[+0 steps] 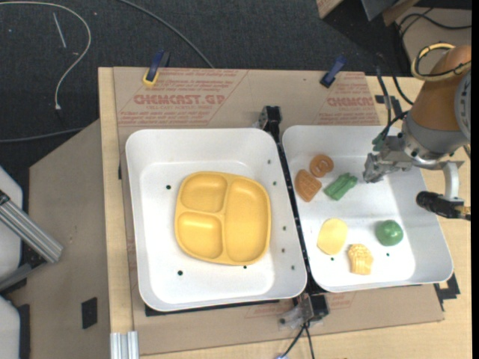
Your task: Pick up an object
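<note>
The end effector [376, 166] hovers in the right bin [426, 271]; whether it is open cannot be told. Just to its left lies a green block [340, 186], probably light, rigid plastic, best pinched across its narrow sides.

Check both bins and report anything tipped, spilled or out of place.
Nothing stands out. The yellow three-compartment plastic plate lies flat in the left white bin. The toy foods, including the green rectangular block and the round green piece, lie apart inside the right white bin. Nothing has spilled onto the bench.
</note>
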`<state>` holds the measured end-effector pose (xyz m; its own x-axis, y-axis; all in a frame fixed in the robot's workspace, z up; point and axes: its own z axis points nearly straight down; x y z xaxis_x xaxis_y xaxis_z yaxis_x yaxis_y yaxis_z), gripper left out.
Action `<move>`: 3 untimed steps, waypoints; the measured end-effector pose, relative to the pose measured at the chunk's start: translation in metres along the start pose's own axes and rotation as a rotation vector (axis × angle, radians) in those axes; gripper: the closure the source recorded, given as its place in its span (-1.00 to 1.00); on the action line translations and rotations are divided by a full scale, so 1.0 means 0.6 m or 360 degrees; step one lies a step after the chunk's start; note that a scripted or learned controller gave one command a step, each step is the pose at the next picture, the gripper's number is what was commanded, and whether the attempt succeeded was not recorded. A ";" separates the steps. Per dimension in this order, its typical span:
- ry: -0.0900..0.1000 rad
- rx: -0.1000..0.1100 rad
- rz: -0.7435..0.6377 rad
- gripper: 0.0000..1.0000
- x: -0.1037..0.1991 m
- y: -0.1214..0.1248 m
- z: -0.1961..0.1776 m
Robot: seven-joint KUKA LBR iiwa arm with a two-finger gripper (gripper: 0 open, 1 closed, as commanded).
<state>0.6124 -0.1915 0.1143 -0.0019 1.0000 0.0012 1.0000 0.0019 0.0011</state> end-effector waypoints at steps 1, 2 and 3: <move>-0.0005 -0.0009 0.0001 1.00 -0.003 0.010 -0.106; -0.0006 -0.0013 -0.0001 1.00 0.010 0.020 -0.210; -0.0004 -0.0005 0.0001 1.00 0.010 0.022 -0.259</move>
<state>0.6252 -0.1858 0.2698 -0.0011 1.0000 -0.0010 1.0000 0.0011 0.0045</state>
